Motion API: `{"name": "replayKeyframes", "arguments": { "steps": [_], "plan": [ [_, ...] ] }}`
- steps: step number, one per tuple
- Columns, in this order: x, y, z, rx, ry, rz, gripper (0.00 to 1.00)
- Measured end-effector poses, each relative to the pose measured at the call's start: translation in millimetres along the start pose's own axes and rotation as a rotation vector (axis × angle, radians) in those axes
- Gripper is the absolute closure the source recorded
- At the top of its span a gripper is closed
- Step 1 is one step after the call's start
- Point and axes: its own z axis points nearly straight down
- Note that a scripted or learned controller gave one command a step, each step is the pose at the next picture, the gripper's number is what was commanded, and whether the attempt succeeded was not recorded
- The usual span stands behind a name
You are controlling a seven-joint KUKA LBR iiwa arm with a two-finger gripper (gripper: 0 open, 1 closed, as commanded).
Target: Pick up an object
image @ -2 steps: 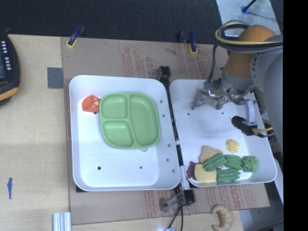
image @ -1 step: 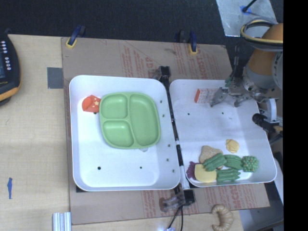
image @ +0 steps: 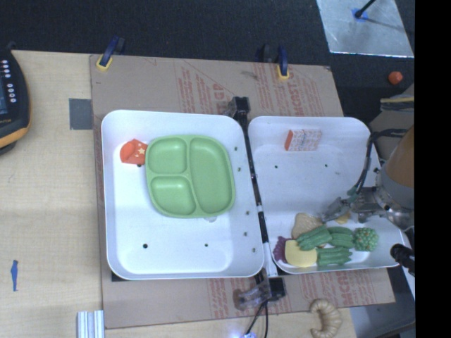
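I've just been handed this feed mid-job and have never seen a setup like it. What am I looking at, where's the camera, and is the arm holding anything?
One camera, fixed above the bench, looks down at a slant on two shallow white bins side by side. The robot arm reaches in from the right edge of the picture; its end effector is low over the right bin, just above a pile of toy food.

That pile sits in the bin's near corner: green pods, a broccoli piece, a yellow piece and a beige piece. A small carton lies at the far end of that bin.

The left bin holds a green divided plate and a red toy beside it.

I cannot tell from this view whether anything has been grasped; nothing shows clearly in the grip.
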Motion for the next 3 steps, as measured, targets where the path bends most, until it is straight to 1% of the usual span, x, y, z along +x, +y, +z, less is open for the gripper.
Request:
{"name": "replayKeyframes", "arguments": {
  "steps": [1,2,3],
  "plan": [
    [6.8,71.9,5.6,-0.018,-0.006,-0.01,0.0],
    [29.9,161.6,2.9,-0.023,-0.005,-0.011,0.0],
    [-13.2,51.2,6.5,-0.005,-0.003,0.0,0.0]
  ]
}}
